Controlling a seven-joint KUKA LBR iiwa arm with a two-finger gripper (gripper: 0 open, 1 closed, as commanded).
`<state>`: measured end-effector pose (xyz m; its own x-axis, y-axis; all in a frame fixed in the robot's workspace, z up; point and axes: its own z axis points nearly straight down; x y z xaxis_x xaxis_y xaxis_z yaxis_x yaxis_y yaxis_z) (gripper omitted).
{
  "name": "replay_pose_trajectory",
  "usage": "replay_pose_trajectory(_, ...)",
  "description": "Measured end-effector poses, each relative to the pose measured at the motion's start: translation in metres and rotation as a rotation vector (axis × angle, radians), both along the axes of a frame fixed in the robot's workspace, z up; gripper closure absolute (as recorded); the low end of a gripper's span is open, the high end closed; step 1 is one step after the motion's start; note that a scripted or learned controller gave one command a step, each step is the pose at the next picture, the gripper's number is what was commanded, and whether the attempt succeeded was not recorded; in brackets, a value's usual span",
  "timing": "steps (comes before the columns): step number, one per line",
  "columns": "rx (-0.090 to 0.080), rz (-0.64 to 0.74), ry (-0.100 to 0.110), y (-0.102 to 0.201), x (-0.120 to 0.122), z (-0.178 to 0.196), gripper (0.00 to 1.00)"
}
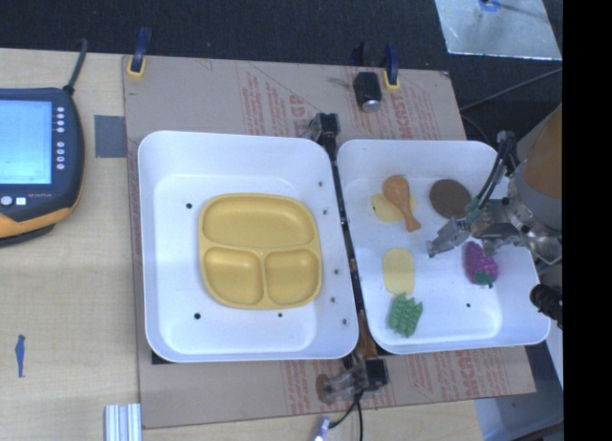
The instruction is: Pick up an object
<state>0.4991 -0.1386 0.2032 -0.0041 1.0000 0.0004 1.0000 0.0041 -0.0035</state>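
Your end effector (451,235) hangs open, holding nothing; the purple grapes (480,263) lie just right of its fingertips.

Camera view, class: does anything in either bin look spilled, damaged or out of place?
Nothing stands out. The yellow divided tray lies flat in the left bin, and the toy foods, such as the drumstick and purple grapes, lie loose in the right bin.

Right bin (516,332) holds a drumstick (401,199), a brown disc (448,197), a pale yellow piece (399,270), green broccoli (404,316), and what looks like purple grapes (480,263).
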Motion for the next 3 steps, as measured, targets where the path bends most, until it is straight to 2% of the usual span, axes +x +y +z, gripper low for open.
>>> replay_pose_trajectory(1,-0.001,0.002,0.001,0.047,0.019,-0.059,0.0)
replay_pose_trajectory(2,0.0,0.001,0.003,0.046,0.041,-0.112,0.0)
replay_pose_trajectory(3,0.0,0.0,-0.002,0.022,0.129,-0.111,0.0)
